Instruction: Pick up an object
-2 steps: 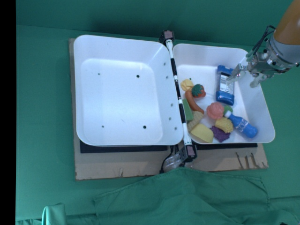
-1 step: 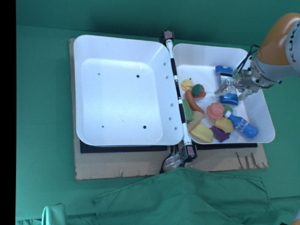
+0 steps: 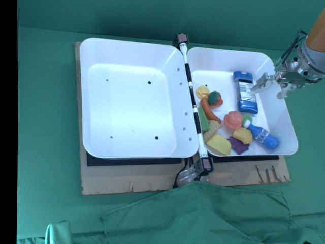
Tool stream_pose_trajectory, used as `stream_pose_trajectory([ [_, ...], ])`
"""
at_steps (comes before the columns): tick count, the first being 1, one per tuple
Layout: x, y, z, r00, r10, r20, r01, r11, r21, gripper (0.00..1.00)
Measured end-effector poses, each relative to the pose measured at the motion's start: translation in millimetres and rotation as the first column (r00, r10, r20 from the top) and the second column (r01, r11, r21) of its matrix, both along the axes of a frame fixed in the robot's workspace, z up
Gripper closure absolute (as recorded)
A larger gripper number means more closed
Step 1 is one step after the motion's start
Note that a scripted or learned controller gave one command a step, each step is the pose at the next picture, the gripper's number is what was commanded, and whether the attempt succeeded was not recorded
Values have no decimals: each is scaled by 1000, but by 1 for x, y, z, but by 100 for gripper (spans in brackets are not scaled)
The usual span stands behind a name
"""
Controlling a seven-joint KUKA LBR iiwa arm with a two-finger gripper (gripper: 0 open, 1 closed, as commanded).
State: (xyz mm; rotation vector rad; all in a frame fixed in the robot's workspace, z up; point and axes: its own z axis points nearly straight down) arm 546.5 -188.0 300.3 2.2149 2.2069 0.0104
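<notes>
The right bin holds a pile of small toys. A blue packet lies flat near its back right. Toward the front are a blue bottle, a pink ball, a yellow block and a purple piece. An orange carrot-like toy and a red and green berry lie by the divider. My gripper hangs above the bin's right side, just right of the blue packet. It is open, with nothing between its fingers.
The left bin sits beside the right one, with a black and white divider bar between them. Both rest on a cardboard sheet over green cloth. Folded green cloth bunches at the front.
</notes>
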Motion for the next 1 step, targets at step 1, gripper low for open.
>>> stream_pose_trajectory([
  [1,54,22,-78,1000,4,-16,-4,1000,5,0],
])
